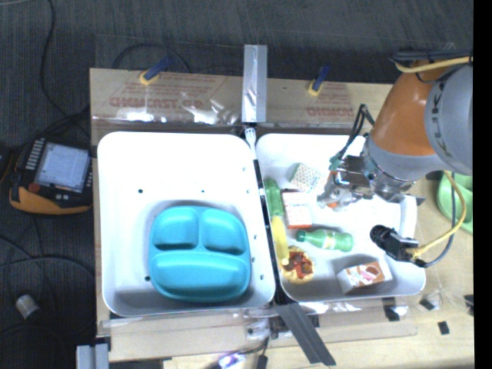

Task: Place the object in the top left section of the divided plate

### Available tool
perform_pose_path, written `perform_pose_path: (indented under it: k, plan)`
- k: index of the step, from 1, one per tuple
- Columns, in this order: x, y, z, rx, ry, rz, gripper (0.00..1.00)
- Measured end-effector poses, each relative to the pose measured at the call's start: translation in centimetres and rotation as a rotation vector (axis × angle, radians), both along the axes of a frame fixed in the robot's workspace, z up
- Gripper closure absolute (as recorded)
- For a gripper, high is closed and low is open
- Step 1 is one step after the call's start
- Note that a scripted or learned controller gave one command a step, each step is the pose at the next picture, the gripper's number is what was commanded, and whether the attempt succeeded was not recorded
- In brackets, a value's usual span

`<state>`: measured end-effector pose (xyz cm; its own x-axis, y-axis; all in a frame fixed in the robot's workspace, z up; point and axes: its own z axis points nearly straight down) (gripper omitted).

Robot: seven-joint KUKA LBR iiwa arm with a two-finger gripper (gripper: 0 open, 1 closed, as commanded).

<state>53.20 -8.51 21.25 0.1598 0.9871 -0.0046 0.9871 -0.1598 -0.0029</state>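
**Arm over the right bin, plate waiting in the left**

The gripper (338,193) hangs over the right bin (415,283), amid a green bottle (327,241), a small carton (363,276) and other toy food, presumably choosing one. Whether it is apart or together I cannot tell. The blue divided plate (201,254) sits at lower centre-left, its top left section bare.

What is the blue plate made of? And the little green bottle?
The divided plate looks like moulded plastic: one even turquoise colour, rounded edges, a soft matte sheen. The green bottle lying in the right bin seems to be plastic too, glossy and slightly see-through with a pale cap, though it is too small to be sure.
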Motion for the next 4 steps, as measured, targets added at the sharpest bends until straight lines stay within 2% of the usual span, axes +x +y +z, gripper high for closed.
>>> perform_pose_path:
  k: [1,2,3,4]
  plan:
    - [-4.2,6.7,-3.0,0.004,0.003,-0.06,1.0]
    - [-4.9,12.6,-3.0,0.003,0.001,-0.178,1.0]
    - [-4.0,15.0,-5.2,0.009,-0.036,-0.304,1.0]
    - [-5.0,20.5,-3.3,-0.003,0.0,-0.576,1.0]
